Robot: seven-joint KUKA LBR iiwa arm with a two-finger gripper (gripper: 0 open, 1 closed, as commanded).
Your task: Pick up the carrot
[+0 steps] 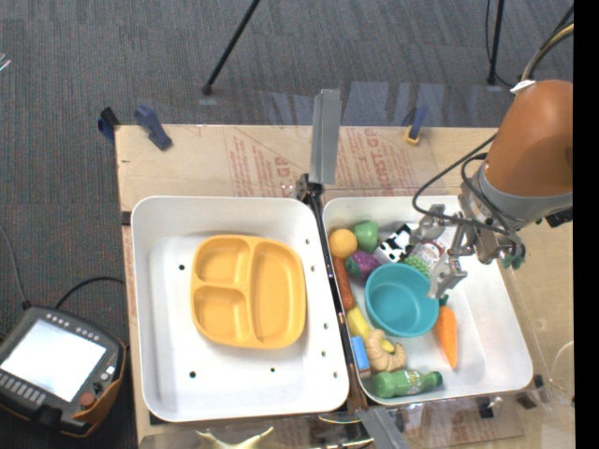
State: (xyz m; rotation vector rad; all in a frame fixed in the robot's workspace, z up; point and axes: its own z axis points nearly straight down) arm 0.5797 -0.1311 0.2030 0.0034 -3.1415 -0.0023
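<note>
The carrot (448, 337) is orange and lies lengthwise in the right bin (501, 344), just right of a teal bowl (401, 299). My gripper (440, 251) hangs over the same bin, above the bowl's upper right rim and a short way behind the carrot. Its fingers (447, 275) stand apart and open, and I see nothing held between them. The carrot is in full view and nothing touches it but the bin floor.
Crowding the right bin's left side are a yellow ball (343, 242), a green vegetable (366, 235), a purple eggplant (360, 267), a beige root (384, 349) and a green bottle (405, 383). The left bin (159, 344) holds a yellow divided plate (250, 291).
</note>
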